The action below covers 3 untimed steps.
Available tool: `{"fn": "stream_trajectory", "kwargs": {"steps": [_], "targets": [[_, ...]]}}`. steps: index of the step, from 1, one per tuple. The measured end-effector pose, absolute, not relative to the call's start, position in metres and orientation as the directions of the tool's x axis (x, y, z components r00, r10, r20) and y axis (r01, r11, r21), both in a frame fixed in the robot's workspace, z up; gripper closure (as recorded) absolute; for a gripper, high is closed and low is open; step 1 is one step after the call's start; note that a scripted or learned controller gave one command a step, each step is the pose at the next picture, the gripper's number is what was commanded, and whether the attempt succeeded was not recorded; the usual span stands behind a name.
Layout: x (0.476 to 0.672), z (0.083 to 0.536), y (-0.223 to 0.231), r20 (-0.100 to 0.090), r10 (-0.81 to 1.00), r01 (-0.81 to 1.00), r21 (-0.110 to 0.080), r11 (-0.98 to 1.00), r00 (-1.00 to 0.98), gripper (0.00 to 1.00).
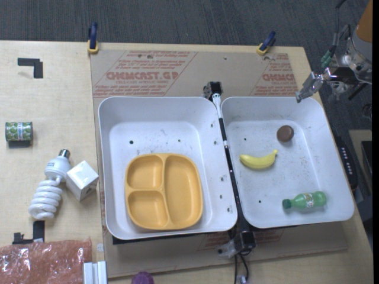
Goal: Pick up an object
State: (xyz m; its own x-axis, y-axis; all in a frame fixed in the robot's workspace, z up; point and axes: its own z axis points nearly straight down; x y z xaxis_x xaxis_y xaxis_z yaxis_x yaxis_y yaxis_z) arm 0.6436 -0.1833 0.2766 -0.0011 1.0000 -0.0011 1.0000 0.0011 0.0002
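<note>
Camera view is showing the metal two-finger gripper (pixel 309 89) hanging open and empty at the upper right, while the curved yellow banana (pixel 259 160) is lying down-left of it in the right-hand shallow white bin (pixel 331 136), long axis roughly left-right.

Two bins side by side on the bench

A divided tray (pixel 164 191) is set in the left bin (pixel 112 120); in the right bin (pixel 331 135) a banana (pixel 259 160) is placed between a round object (pixel 285 134) behind and a bottle (pixel 304 201) in front.
</note>
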Motion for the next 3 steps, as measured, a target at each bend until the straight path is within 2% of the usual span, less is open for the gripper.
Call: {"fn": "stream_trajectory", "kwargs": {"steps": [1,2,3], "targets": [[0.613,0.093,-0.183,-0.001,1.0,1.0,0.0,-0.001,0.001,0.0],[0.614,0.103,-0.183,-0.002,1.0,1.0,0.002,-0.002,0.002,1.0],[0.614,0.103,-0.183,-0.002,1.0,1.0,0.002,-0.002,0.002,0.0]]}}
